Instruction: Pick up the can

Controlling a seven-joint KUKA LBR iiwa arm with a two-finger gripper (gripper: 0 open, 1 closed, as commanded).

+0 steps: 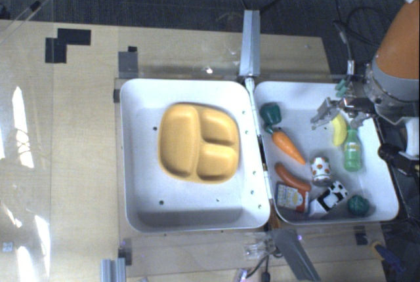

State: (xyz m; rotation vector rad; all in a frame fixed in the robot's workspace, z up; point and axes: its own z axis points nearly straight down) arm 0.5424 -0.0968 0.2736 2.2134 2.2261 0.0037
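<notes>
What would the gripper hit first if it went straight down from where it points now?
Probably the yellow banana under the gripper, with the green bottle just beside it; depth is unclear. The can lies further toward the bin's middle, off that line.

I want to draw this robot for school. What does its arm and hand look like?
The arm is chunky and rounded: a big orange band on top, then a grey ring underneath, near the wrist. The hand is small, made of shiny silver metal, with thin pointy fingers. There are little green bits beside the wrist, and dark cables run close by.
</notes>
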